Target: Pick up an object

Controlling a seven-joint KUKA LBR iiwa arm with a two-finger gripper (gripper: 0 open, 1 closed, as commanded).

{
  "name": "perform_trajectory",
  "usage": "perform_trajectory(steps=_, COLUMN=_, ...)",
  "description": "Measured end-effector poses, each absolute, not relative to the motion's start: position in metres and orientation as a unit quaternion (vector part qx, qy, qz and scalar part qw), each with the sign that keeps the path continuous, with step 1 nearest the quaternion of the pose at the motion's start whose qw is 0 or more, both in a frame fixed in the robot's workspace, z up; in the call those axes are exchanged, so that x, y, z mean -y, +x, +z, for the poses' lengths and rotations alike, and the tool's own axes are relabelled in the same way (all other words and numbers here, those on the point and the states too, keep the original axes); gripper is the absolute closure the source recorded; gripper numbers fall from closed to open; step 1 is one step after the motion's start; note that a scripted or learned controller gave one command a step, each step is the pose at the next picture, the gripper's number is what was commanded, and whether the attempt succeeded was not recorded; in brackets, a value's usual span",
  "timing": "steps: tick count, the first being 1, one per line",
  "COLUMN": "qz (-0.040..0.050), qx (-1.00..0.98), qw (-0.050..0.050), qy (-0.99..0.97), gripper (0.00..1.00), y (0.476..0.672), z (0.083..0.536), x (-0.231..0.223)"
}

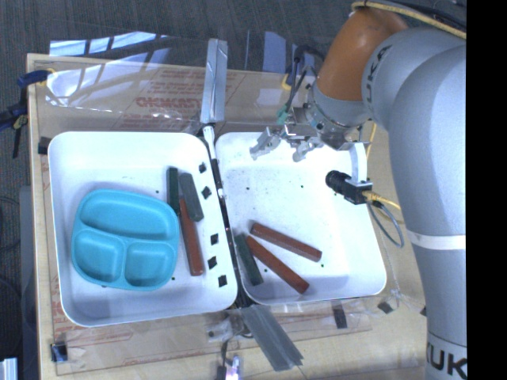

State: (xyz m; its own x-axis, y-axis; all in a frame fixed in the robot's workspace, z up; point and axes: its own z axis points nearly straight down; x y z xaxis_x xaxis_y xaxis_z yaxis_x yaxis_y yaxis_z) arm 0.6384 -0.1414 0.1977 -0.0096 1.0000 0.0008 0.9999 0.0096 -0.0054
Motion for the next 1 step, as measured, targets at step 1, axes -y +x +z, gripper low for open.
perform_trajectory(steps=1, qz=0.001, qx=0.775, qw=0.002, qy=-0.632, gripper=0.0, y=0.5499, z=0.1585, x=0.1388)
